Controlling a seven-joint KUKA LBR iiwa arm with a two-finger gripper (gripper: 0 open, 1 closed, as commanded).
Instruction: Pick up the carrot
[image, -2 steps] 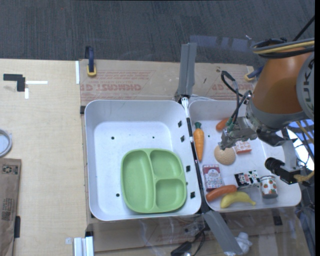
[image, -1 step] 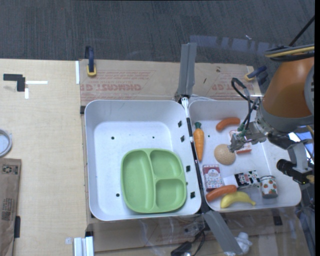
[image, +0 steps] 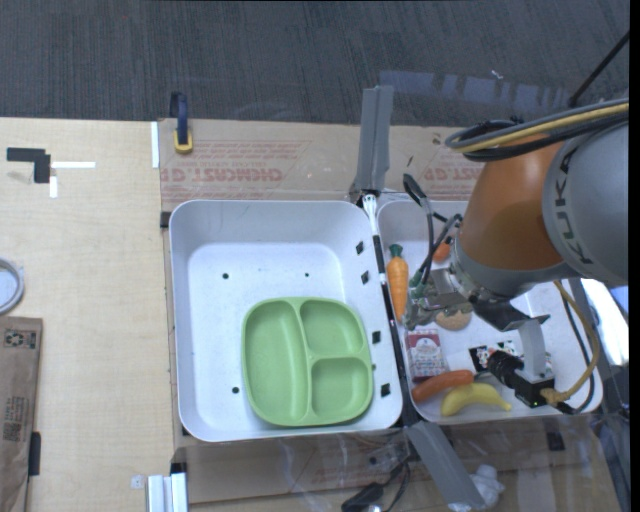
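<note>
1. The carrot (image: 398, 283) lies in the right bin (image: 590, 400), tight against that bin's left wall, next to the divider between the two bins. Its green top points toward the far edge of the bench and its orange tip toward the near edge, so its long axis runs roughly parallel to the bin wall.

2. The gripper (image: 428, 297) sits low in the right bin, just to the camera's right of the carrot's lower half. The bulky grey and orange wrist above it hides much of the mechanism, so whether the claw is released or clenched cannot be told. Nothing can be seen held in it.

3. The relation that matters: the carrot lies toward the left bin from the gripper, very near, with little room between the carrot and the wall. A grasp across the carrot's short width would likely need one side of the claw to slip into that narrow gap, which looks like the main risk of a miss.

4. Other items crowd the right bin: a small red and white carton (image: 425, 353) just below the gripper, a red pepper (image: 442, 384) and a banana (image: 476, 400) near the front edge.

5. The left bin (image: 200, 300) holds a green divided plate (image: 307, 360), well apart from the carrot and not involved.

6. Judged from this, the pick is not yet made; the carrot rests on the bin floor.
</note>
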